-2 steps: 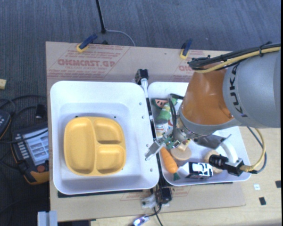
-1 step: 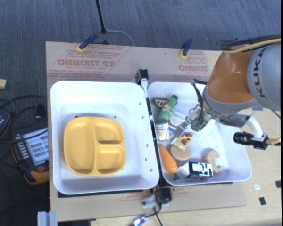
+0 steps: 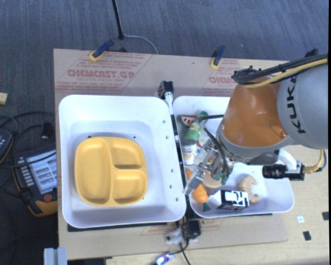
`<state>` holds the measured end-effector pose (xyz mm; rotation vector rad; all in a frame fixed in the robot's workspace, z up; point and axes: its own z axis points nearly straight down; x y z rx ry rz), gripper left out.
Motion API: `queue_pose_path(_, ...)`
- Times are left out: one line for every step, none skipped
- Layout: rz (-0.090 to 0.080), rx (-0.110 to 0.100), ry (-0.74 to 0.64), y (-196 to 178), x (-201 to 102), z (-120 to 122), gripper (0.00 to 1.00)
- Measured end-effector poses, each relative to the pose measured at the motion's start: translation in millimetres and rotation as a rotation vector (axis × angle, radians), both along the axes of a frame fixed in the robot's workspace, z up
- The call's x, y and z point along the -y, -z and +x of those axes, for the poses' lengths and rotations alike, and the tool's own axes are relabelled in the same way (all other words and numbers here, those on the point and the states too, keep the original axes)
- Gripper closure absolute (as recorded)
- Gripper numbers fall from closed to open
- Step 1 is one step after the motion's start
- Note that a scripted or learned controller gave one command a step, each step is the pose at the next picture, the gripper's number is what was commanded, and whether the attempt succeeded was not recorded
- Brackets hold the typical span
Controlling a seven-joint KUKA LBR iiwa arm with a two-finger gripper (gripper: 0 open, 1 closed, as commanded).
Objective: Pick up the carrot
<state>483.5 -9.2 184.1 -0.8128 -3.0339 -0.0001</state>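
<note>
The grey arm with its orange band [image 3: 254, 117] reaches in from the right and covers much of the right-hand shallow white bin [image 3: 281, 200]. Its metal 2-finger gripper [image 3: 201, 175] sits low over the bin's left part, close beside the wall that divides the 2 bins. Whether its fingers are apart or together cannot be told from here.

The small orange carrot [image 3: 199, 194] lies just below the gripper tip, near the bin's front-left corner, hemmed in by the dividing wall on one side and clutter on the other: a black-and-white box [image 3: 233, 199] to its right, a pale beige lump [image 3: 248, 184] beyond that, and green-capped bottles [image 3: 192, 134] further back along the wall.

The left-hand white bin [image 3: 69, 120] holds a yellow plastic tray with 3 compartments [image 3: 110, 170], with open white floor all around it.
</note>
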Motion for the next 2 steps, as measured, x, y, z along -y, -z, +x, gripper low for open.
queue_pose_path(0.0, 0.0, -0.3, 0, -34, 0, 0.0)
queue_pose_path(0.0, 0.001, -0.056, 0, 15, 0, 0.0)
